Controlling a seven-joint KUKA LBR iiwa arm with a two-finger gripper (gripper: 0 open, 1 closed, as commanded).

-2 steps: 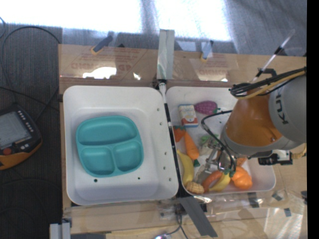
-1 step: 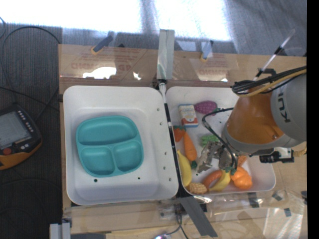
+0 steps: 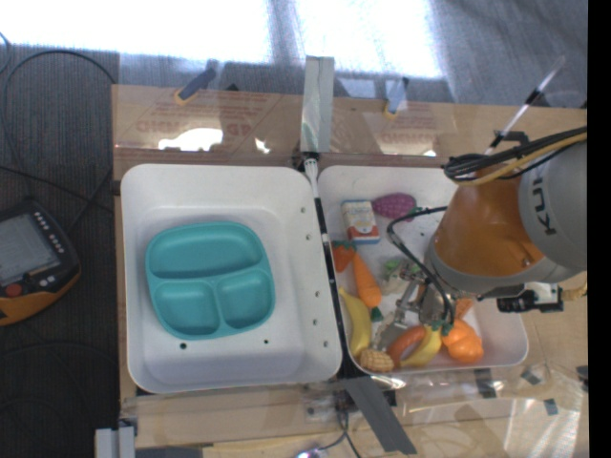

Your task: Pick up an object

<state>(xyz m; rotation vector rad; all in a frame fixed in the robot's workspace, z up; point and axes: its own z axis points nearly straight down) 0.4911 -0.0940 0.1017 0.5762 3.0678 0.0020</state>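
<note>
The hand (image 3: 409,305) is down low in the right bin (image 3: 504,355), in among the toy food; whether it grips anything I can't tell. A carrot (image 3: 367,281), banana (image 3: 356,319) and corn cob (image 3: 375,359) lie just beside it. A teal tray (image 3: 208,278) sits in the left bin (image 3: 153,191).

Much of the right bin (image 3: 496,356) is covered by the arm (image 3: 496,232). The fingers of the gripper (image 3: 410,308) cannot be made out among the crowded toy food (image 3: 420,342).
</note>
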